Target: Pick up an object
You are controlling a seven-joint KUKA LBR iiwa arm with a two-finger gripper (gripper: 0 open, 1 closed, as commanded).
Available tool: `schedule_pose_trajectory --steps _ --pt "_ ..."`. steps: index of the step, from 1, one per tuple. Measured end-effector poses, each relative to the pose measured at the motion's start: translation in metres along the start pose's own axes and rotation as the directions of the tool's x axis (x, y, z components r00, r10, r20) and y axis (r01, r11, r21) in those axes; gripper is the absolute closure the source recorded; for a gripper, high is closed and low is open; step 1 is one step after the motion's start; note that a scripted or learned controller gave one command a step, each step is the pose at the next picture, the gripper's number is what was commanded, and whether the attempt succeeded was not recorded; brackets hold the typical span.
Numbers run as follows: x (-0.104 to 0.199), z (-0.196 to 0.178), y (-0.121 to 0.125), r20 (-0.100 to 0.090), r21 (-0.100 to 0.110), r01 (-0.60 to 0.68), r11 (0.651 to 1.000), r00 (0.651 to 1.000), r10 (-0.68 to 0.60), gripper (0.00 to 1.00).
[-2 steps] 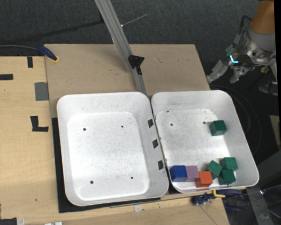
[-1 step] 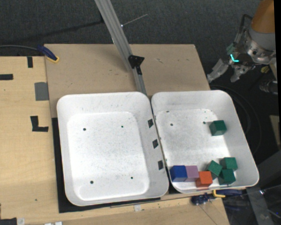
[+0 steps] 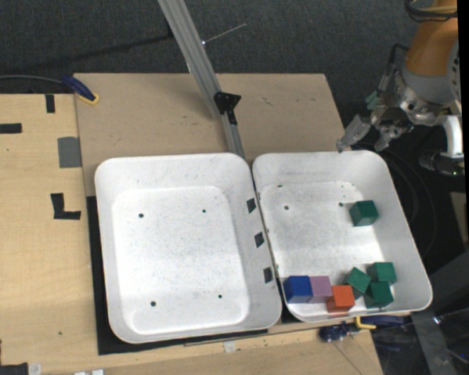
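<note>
Currently my hand (image 3: 366, 130) hovers past the right bin's (image 3: 327, 158) far corner (grip state I cannot tell), clear of the green block (image 3: 364, 212) for an unobstructed descent.

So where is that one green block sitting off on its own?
In the camera view, the lone green block lies in the right-hand bin, near its right wall, apart from the cluster of blocks along the bin's near edge.

Lone green block (image 3: 364, 213) — open room around
</note>
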State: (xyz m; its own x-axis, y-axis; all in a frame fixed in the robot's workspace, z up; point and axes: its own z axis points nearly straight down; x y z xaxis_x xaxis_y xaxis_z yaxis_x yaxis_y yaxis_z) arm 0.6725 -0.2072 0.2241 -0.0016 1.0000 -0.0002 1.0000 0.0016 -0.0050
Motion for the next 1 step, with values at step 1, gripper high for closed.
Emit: schedule_pose_trajectory --steps 1 --pt "0.0093 0.0556 -0.0068 -0.001 0.002 0.000 1.000 1.000 0.000 0.00"
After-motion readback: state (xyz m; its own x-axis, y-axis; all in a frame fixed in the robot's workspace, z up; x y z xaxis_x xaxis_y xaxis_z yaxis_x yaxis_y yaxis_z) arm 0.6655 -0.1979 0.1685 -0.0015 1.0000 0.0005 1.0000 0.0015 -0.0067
